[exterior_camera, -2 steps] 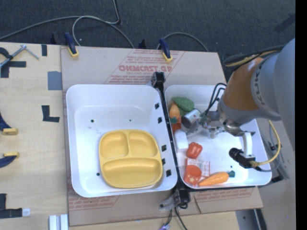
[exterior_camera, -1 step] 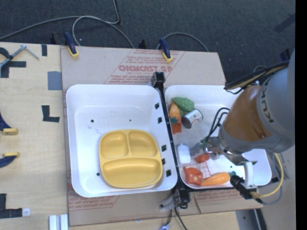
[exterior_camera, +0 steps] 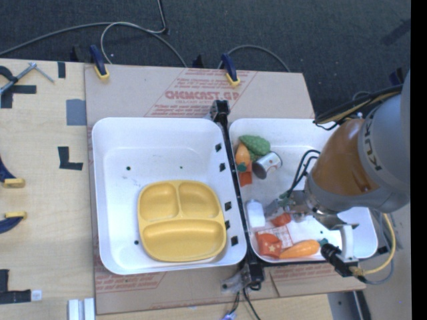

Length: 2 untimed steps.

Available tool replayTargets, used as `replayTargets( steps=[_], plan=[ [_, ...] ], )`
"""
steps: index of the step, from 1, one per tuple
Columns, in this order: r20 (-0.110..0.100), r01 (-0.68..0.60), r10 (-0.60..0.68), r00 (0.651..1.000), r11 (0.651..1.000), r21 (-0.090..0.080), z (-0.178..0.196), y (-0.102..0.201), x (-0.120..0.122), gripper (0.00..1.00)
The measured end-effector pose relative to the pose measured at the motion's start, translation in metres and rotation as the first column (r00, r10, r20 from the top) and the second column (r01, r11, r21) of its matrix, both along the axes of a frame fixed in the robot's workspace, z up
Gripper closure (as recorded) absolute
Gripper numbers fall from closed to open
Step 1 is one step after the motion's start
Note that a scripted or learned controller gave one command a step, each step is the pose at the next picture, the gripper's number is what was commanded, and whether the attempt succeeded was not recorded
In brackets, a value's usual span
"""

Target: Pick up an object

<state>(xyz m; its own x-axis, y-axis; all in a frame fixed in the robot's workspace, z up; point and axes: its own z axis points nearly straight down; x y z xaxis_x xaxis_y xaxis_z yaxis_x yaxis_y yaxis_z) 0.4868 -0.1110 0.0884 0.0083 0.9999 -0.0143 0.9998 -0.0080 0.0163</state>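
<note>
My arm (exterior_camera: 363, 159): low over the right bin (exterior_camera: 293, 129).
Left bin (exterior_camera: 113, 152): yellow divided plate (exterior_camera: 180, 220).
Targets: orange carrot (exterior_camera: 299, 249), red packet (exterior_camera: 270, 242), near edge; nothing lifted yet.
My gripper (exterior_camera: 288, 205): state impossible to tell.

Two bins sat side by side on the bench (exterior_camera: 40, 145), left bin (exterior_camera: 110, 179) held a divided tray (exterior_camera: 180, 220) toward its near side, right bin (exterior_camera: 293, 131) held small items (exterior_camera: 257, 157) clustered by the shared wall, arm (exterior_camera: 353, 162) reached over its right part.
</note>
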Motion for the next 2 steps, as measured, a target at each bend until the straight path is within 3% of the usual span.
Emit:
replayTargets(
  steps=[1,2],
  plan=[
    [-0.006,-0.006,0.007,1.0,1.0,0.008,0.009,0.004,0.0,1.0],
    [-0.017,-0.01,0.01,1.0,1.0,0.015,0.096,0.073,0.028,1.0]
  ],
)
